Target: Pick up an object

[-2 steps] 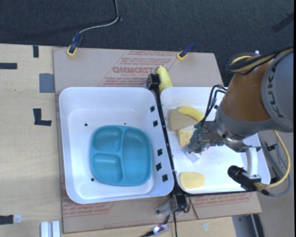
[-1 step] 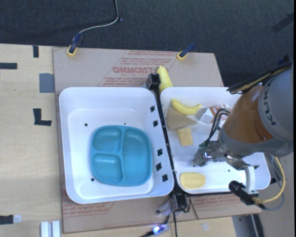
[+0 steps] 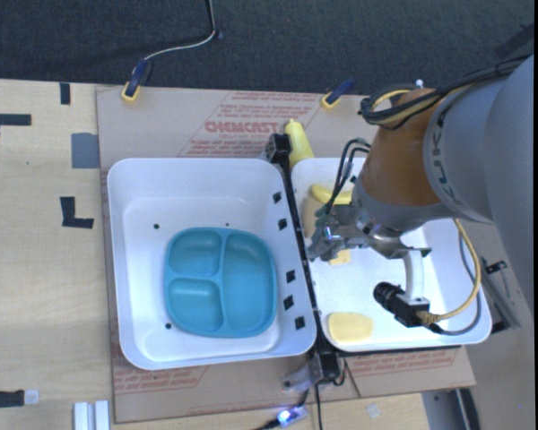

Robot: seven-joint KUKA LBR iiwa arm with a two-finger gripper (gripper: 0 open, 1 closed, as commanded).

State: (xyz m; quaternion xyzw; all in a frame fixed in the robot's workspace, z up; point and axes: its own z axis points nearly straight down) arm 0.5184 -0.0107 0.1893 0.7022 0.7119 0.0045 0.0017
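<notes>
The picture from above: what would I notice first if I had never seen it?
Probably the big grey arm with its orange band, reaching from the right over the right bin. Next, the bright blue divided plate lying flat in the left bin. A pale yellow piece sits near the right bin's front edge.

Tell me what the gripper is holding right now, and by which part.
Cannot be told. The gripper is down in the right bin among small yellow pieces, but the wrist hides its tips, so no grasp is visible.
</notes>
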